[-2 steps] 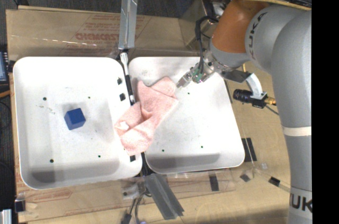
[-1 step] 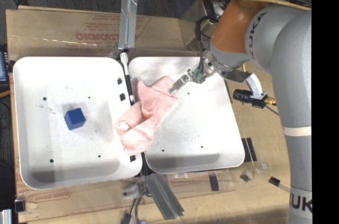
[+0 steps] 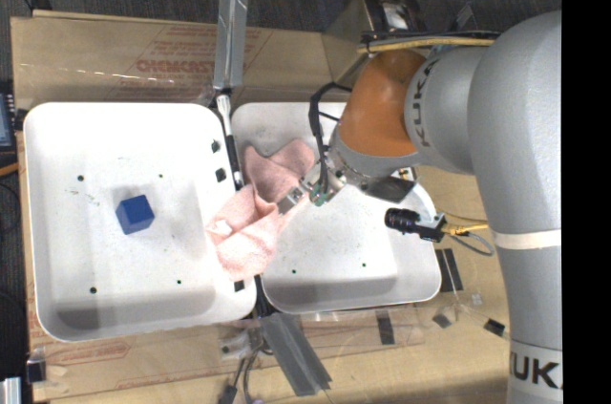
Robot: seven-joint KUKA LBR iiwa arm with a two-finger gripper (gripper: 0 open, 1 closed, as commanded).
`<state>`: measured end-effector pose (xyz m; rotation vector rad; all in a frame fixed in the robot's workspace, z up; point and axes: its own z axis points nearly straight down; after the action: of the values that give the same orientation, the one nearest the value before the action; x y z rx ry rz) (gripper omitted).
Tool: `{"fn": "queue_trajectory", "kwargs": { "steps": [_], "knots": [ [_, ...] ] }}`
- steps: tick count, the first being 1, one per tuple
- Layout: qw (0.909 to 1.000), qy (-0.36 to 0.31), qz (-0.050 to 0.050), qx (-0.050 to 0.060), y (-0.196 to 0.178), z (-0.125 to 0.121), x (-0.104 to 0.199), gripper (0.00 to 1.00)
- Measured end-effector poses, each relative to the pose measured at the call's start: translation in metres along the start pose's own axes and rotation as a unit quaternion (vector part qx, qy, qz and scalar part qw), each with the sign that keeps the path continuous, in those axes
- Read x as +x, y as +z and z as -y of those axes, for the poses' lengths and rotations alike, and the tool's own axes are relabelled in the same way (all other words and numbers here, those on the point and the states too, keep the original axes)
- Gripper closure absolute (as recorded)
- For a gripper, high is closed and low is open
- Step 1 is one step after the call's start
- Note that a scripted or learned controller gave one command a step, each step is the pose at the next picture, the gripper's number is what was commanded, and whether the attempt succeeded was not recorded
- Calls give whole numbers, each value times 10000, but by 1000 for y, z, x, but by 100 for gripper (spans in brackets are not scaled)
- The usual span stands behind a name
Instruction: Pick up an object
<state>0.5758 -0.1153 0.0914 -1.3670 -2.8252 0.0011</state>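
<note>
Now we are closing in on the pink cloth (image 3: 256, 219) draped over the wall between the two bins, the gripper (image 3: 307, 193) hovering at its edge; whether it grips we cannot tell, so we are aiming for a thick fold.

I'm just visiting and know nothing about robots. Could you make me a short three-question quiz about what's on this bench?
1. True or false: the blue cube lies in the left bin.
2. Which thing is draped over the wall between the two bins? A) a sponge B) the pink cloth C) a cup
3. Fill in: the end effector hangs over the ______ bin, at the cloth's edge.

Key: 1 true; 2 B; 3 right.
</note>
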Motion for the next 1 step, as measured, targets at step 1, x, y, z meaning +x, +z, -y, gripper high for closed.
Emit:
{"fn": "queue_trajectory", "kwargs": {
  "steps": [1],
  "knots": [
    [9949,-1011,23,-13,-2,-47,-13,0]
  ]
}}
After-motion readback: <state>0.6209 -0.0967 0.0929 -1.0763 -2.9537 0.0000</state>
